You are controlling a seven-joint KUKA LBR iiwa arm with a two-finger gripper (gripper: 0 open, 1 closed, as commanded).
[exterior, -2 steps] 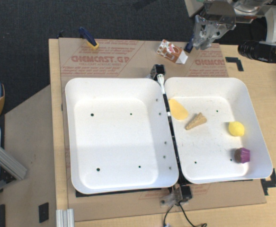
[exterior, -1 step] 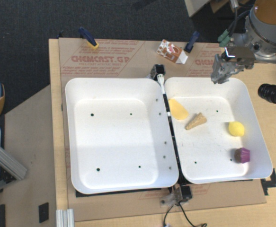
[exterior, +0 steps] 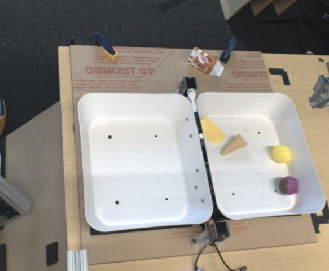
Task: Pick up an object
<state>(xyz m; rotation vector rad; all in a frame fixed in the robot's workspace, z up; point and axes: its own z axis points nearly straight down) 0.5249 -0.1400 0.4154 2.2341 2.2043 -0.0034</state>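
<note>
Four small things lie loose in the right bin [exterior: 299,151], spread well apart, which leaves room for fingers to come down around any one: a flat yellow piece [exterior: 212,131] against the inner wall, a tan wedge [exterior: 233,144] just beside it, a yellow ball [exterior: 282,154] nearer the outer side, and a purple cup-like piece [exterior: 289,185] below it. The left bin [exterior: 91,151] adjoins along a black central strip. The gripper [exterior: 324,91] sits at the view's right edge, outside the bin's rim and apart from every object; whether it is open I cannot tell. Nothing is held.
</note>
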